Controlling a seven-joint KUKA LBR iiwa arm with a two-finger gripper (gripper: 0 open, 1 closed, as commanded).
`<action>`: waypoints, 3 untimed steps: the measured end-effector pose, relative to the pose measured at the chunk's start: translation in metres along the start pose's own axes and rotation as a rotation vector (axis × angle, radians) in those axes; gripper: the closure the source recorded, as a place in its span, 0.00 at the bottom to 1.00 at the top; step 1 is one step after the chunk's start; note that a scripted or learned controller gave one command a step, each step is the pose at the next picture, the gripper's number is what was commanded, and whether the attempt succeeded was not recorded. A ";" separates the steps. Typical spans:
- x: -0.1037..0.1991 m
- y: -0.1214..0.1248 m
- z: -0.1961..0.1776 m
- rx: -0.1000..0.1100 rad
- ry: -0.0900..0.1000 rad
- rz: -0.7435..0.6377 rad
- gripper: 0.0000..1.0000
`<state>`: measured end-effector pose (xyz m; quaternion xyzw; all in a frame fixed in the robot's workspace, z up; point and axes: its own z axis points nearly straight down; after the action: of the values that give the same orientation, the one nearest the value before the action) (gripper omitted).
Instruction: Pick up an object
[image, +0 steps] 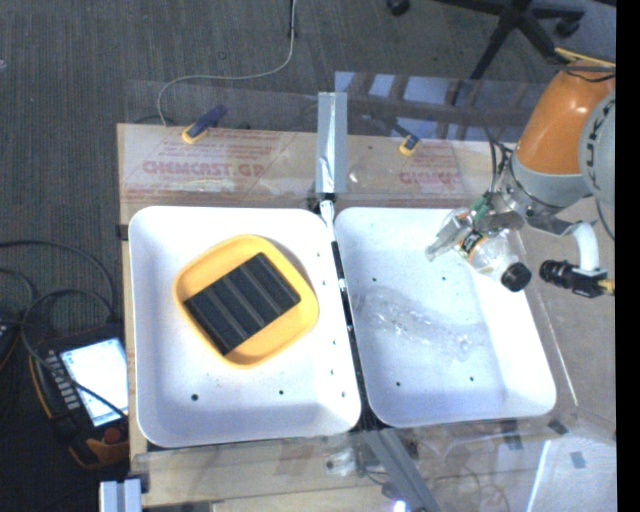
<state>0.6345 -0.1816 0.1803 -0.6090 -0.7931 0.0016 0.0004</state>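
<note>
The jaws (462, 238) hover over the right bin's (520, 385) far right corner; whether clenched, cannot tell. A yellow-rimmed black sponge (246, 300) lies in the left bin (160, 400).

Red "CHEMCAST GP" on the bench sheet (200, 170)

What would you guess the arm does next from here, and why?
Probably swing left toward the yellow object with the black ribbed top, since it lies in the left bin while the gripper hangs over the upper right part of the right bin, well away from it. Near the gripper I see only a faint clear patch, too unclear to name.
</note>
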 end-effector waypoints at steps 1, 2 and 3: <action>-0.034 -0.035 0.055 0.000 0.002 0.023 0.00; -0.038 0.010 0.087 -0.004 0.008 -0.003 0.00; -0.037 0.011 0.078 -0.004 0.007 -0.005 1.00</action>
<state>0.6544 -0.2149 0.1025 -0.6072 -0.7946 -0.0020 0.0018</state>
